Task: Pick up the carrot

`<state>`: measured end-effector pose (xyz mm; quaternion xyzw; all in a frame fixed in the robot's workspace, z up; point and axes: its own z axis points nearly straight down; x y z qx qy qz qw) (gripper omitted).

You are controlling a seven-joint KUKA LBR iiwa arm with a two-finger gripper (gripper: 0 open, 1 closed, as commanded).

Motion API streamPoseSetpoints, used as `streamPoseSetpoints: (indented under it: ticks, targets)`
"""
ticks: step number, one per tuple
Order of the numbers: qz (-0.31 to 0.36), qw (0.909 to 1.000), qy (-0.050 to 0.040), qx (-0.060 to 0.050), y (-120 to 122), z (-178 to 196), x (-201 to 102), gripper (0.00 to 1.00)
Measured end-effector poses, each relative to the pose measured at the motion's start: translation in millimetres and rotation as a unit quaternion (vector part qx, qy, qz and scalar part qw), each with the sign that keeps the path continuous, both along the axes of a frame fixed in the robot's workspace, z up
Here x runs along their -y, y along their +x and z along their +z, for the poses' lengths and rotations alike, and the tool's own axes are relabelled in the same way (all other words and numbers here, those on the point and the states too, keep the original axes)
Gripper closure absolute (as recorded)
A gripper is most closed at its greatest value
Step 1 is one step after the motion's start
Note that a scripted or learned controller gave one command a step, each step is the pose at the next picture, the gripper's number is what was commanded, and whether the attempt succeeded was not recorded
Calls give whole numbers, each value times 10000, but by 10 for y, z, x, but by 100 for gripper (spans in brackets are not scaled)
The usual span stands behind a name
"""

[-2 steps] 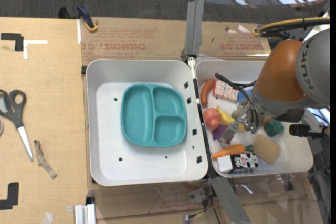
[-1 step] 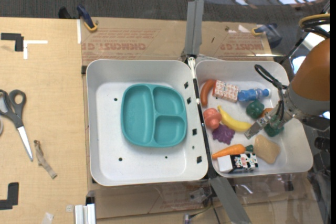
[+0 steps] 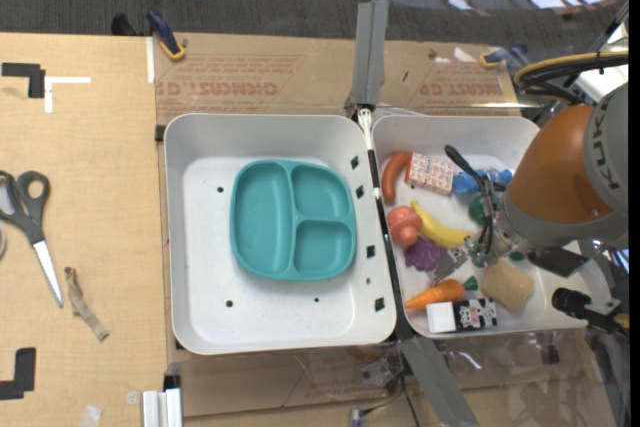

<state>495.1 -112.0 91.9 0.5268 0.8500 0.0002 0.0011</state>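
The carrot [image 3: 437, 294] is lying in the right bin [image 3: 455, 125], low in it and near the divider between the bins, its tip pointing toward the left bin [image 3: 190, 245]. Just below the carrot a white box [image 3: 441, 317] and a black-and-white carton [image 3: 476, 314] are sitting against the bin's near wall. To the carrot's right a tan block [image 3: 508, 286] is resting. Just above the carrot purple grapes [image 3: 424, 255] are lying, with a banana [image 3: 440, 226] and a pink fruit [image 3: 404, 224] beyond them. The gripper [image 3: 483, 250] is hanging above and to the right of the carrot, apart from it, under the arm's orange band [image 3: 560, 180]; I cannot tell how far its jaws are open, and nothing is showing between them. Farther from the carrot a red pepper [image 3: 393, 174], a pink-dotted box [image 3: 432, 173] and a blue toy [image 3: 470, 182] are lying by the far wall. Left of the carrot, across the divider, a teal tray [image 3: 293, 219] is sitting in the left bin. Far to the left, scissors [image 3: 30, 220] are lying on the bench [image 3: 80, 165].
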Motion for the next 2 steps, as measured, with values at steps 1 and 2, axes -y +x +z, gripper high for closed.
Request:
streamPoseSetpoints:
  ticks: [1,2]
  targets:
    - [551,9985,-3,-4,117,2,-106,0]
    - [-313,9995,5,-10,-153,-3,-113,0]
